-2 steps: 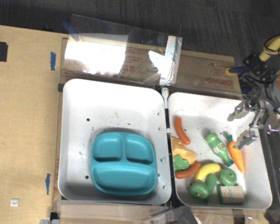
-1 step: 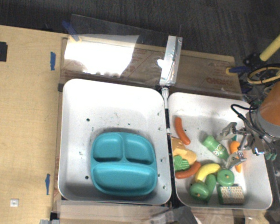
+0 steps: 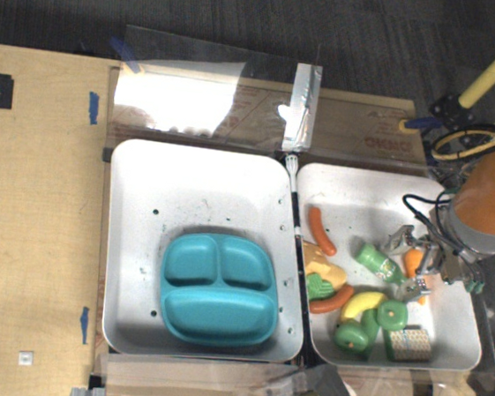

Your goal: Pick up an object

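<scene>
A: What sat in the left bin [image 3: 134,180]?

B: A teal divided tray [image 3: 218,289], broad and flat, with little for fingers to catch. The right bin [image 3: 355,189] held the likelier picks: small toy foods heaped near its middle.

A: And the pincer [image 3: 415,267]?

B: It hung low over that heap, by a green piece [image 3: 377,261]; I couldn't tell if it was open or closed.

A: Which piece would handle best?

B: Probably the orange sausage [image 3: 321,231], lying apart. It looked light, stiff and smooth, so a grip across its narrow middle seemed safest.
</scene>
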